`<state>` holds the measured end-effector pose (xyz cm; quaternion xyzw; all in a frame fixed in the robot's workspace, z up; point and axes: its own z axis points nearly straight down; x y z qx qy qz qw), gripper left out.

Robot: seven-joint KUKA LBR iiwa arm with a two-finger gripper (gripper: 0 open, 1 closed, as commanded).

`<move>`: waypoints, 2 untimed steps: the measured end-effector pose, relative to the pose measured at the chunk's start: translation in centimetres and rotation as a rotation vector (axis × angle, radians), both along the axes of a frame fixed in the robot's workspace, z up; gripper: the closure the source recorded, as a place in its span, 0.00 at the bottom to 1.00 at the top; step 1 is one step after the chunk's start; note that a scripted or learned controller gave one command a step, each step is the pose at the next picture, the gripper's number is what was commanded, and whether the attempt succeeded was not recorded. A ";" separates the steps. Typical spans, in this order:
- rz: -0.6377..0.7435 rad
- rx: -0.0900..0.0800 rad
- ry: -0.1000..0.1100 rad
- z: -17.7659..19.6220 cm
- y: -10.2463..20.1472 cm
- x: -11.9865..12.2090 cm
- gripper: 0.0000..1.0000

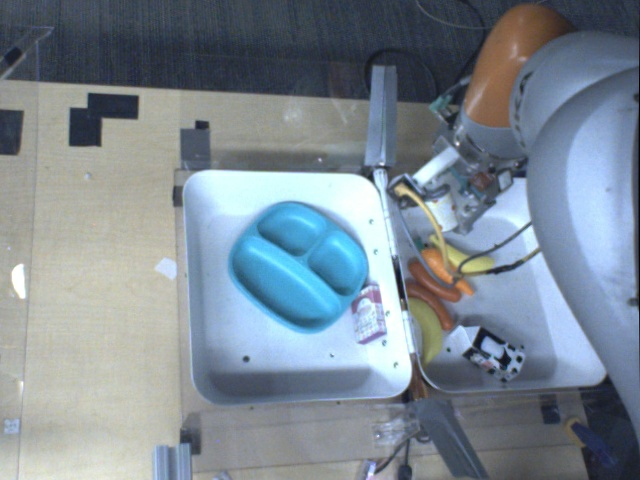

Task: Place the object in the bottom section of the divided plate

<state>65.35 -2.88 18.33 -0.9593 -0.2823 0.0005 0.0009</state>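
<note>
Left bin (205, 268) holds blue divided plate (298, 265), all sections bare. Small pink packet (369, 314) just right of plate, touching its rim. Further right, right bin (560, 363) has carrot (440, 273), yellow piece (432, 328), black-white block (495, 353). Gripper (462, 190) above that pile, grip state unreadable, nothing visibly held. Risk: cluttered pile causes a missed or double pick; packet could block placement.

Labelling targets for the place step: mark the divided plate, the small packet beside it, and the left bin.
divided plate (298, 265), camera view, on the ridge where its sections meet.
small packet (369, 313), camera view, middle of its printed face.
left bin (215, 298), camera view, bare floor left of the plate.
</note>
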 end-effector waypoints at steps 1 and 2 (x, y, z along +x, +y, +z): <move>-0.372 0.000 -0.001 0.1 5.7 0.2 1.00; -0.372 0.000 -0.002 0.1 9.2 -0.3 1.00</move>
